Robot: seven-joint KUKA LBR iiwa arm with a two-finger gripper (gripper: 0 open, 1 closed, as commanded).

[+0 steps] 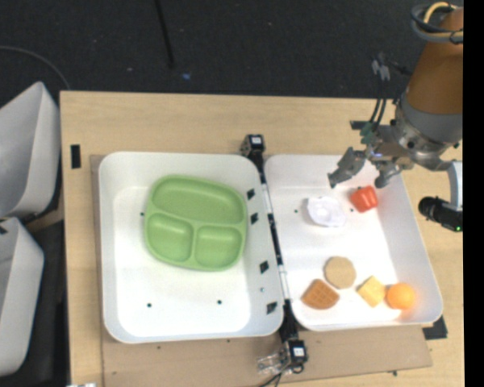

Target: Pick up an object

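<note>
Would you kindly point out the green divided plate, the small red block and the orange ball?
Green divided plate (196, 222), camera view, upper compartment.
Small red block (364, 198), camera view, top face.
Orange ball (401, 296), camera view, centre.

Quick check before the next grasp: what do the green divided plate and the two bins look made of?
Green divided plate: likely matte moulded plastic, with uniform colour and soft rounded ridges. Left bin and right bin: probably thin white plastic, smooth and faintly glossy, with rounded corners.
</note>
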